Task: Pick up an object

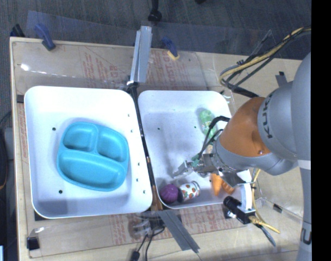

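My gripper (186,168) hangs low over the right bin (170,124), near its front half, on the grey arm with the orange band that reaches in from the right. Just in front of it lie a purple ball (169,192) and a small patterned object (189,190) with red and green marks, side by side against the bin's front wall. An orange object (217,182) sits partly under the wrist. A pale green object (206,116) lies toward the bin's far right corner, behind the arm. Nothing shows between the gripper's tips.
The left bin (40,113) holds a blue divided tray (93,155) in its middle. A metal bar (140,53) stands behind the seam between the two bins. Yellow and black cables (252,64) loop at the back right.
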Controlling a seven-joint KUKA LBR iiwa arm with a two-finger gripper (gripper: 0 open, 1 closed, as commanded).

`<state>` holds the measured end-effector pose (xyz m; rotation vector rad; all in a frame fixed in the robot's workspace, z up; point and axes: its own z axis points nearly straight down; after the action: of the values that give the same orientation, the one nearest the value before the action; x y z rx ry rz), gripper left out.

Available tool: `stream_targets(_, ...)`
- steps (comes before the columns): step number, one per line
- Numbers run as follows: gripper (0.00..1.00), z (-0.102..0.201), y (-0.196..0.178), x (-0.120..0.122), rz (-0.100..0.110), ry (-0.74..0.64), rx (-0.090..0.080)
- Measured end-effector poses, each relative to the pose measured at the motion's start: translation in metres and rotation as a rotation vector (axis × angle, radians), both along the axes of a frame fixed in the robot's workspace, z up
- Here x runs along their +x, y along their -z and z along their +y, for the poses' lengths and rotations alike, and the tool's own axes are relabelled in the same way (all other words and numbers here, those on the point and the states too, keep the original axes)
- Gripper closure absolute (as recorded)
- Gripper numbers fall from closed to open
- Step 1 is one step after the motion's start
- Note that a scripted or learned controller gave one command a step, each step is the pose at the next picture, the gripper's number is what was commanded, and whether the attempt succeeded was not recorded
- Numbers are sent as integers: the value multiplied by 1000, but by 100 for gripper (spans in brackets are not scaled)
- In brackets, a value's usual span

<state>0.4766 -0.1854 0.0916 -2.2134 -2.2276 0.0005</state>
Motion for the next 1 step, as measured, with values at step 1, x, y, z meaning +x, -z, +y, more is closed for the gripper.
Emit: stream_targets(1, 0, 8, 0, 0, 2, -1, 1)
